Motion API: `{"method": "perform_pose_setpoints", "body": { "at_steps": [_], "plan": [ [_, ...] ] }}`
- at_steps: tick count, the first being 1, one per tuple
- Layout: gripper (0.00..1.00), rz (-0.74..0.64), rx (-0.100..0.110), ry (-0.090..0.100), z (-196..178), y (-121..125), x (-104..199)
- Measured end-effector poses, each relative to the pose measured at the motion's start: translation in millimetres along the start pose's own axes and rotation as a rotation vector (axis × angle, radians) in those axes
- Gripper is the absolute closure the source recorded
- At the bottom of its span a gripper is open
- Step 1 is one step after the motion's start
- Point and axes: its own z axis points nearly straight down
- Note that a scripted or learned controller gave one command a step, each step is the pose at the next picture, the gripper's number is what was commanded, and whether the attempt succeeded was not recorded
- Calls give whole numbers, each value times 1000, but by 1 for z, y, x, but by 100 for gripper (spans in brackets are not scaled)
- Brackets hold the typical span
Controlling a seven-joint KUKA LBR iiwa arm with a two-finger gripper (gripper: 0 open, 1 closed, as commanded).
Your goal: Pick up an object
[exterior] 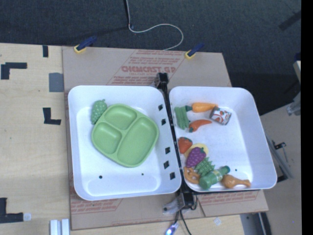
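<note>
So, camera view, reading off what I've got: two white bins side by side on the tabletop (29,131), sitting on a cardboard sheet (146,65) that's clamped at its far edge, presumably so the bins don't slide when the arm pushes around in them.

Left bin (80,180): a green divided plate (125,135) lying flat in the middle, with a green grape bunch (99,110) touching its far-left rim; both look like leftovers from sorting, not easy targets, since the plate is too broad and flat to pinch.

Right bin (249,131): that's where the pickable stuff is, bunched against the divider side; carrot (204,106) and small can (220,115) at the far end, the can on its side; green beans (181,116) and an orange pepper (199,125) just beside them; nearer me a tomato (184,144), purple grapes (195,156) and a tangle of green pieces plus an orange gourd (235,182) in the near corner.

My pick would be the can or the carrot; they lie slightly apart from the clutter, so less chance of a double grab.

Pincer state: I can't tell from this frame; nothing is lifted yet, so the task hasn't started as far as I can judge.
</note>
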Motion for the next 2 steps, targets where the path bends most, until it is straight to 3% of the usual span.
{"method": "perform_pose_setpoints", "body": {
  "at_steps": [2],
  "plan": [
    [100,0,0,0,-2,0,-2]
  ]
}}
